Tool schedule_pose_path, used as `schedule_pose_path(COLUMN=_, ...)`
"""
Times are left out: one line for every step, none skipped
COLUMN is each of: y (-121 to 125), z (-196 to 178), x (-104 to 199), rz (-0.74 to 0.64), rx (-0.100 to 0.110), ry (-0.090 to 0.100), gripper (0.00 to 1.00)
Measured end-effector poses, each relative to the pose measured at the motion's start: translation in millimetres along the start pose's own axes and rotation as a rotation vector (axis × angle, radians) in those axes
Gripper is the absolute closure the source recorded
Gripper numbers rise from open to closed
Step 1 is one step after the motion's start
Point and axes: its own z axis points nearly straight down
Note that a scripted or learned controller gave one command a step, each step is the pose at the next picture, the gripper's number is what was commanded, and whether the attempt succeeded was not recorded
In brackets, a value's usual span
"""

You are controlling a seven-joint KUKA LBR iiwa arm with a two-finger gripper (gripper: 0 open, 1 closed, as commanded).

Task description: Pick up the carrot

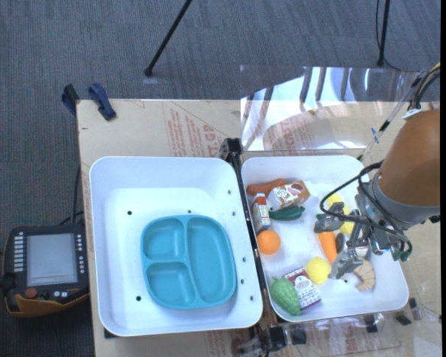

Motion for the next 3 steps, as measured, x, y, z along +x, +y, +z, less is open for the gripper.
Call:
schedule_pose_path(y=2.0, z=109.4, x=-44.1, rz=-0.185, rx=0.0, ry=-0.002, gripper=0.0)
schedule_pose_path(y=4.3, z=98.1, x=-45.3, rz=-0.191, rx=0.0, ry=-0.002, gripper=1.0)
schedule_pose_path(y=12.7, z=29.6, x=-45.9, rz=0.103, rx=0.001, ry=-0.006, gripper=1.0)
